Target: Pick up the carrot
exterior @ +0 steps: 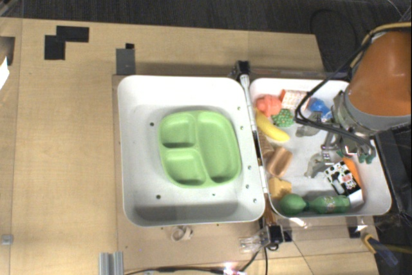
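The gripper [329, 165] hangs low over the right bin [385, 199], its metal fingers [315, 167] pointing down beside a small black-and-white item, and from this angle it is not possible to tell whether they are spread or closed. Nothing can be seen between them. The carrot [352, 169] lies just right of the gripper, a short orange piece partly hidden by the black-and-white item [339, 178] and the wrist hardware.

The wooden bench [58, 158] carries 2 shallow white bins side by side. The left bin [138, 106] holds 1 green divided plate [198, 147] with 3 compartments, sitting near its middle. The grey arm [386, 84], with its broad orange band, comes in from the right and covers the right bin's upper right corner.

Inside the right bin, a row of toy foods runs along the left wall: an orange-pink lump [268, 104] at the top, a yellow banana [272, 130] below it, then a brown piece [279, 161] and a small yellow piece [280, 187]. Along the near wall lie 2 green items [311, 204] end to end. A dark green textured piece [282, 117] sits beside the banana, with a pale checked card [293, 99] above it and a blue object [317, 106] near the arm.
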`<state>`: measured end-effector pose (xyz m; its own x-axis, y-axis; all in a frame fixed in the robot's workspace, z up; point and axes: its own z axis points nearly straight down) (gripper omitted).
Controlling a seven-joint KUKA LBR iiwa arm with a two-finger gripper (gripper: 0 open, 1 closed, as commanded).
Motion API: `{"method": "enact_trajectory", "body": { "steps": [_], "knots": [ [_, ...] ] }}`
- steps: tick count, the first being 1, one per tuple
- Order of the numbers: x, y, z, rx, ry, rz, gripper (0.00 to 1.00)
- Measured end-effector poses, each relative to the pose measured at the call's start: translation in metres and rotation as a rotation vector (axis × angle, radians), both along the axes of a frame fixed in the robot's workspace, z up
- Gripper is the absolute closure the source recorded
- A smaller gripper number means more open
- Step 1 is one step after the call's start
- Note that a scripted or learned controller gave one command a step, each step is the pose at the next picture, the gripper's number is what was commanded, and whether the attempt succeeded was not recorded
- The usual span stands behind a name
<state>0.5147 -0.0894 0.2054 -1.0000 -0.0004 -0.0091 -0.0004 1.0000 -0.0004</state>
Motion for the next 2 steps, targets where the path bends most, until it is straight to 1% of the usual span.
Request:
{"method": "enact_trajectory", "body": {
  "steps": [1, 2],
  "knots": [
    [0.071, -0.032, -0.077, 0.002, 0.004, -0.054, 0.0],
    [0.075, 0.068, -0.016, 0.005, -0.009, 0.07, 0.0]
  ]
}}
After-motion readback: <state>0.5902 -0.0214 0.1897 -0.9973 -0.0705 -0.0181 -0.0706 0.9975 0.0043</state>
